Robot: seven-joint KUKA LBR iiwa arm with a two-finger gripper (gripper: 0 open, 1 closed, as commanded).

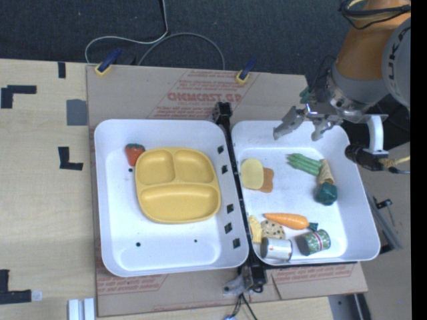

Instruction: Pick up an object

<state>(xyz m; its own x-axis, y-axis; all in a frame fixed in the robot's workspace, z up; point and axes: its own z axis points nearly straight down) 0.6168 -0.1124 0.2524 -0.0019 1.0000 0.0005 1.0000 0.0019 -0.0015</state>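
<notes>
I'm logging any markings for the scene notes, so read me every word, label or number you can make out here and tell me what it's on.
Red print on the cardboard sheet under the bins: there are letters, but too blurred to read reliably.
Label on the small can in the right bin: too small to read.
No other legible text.

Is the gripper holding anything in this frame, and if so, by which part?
Nothing is held. The gripper hangs open above the far edge of the right bin, with nothing between its fingers.

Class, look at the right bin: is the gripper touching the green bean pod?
Apart. The camera view shows bare white bin floor between the open gripper near the bin's far edge and the green bean pod.
</notes>
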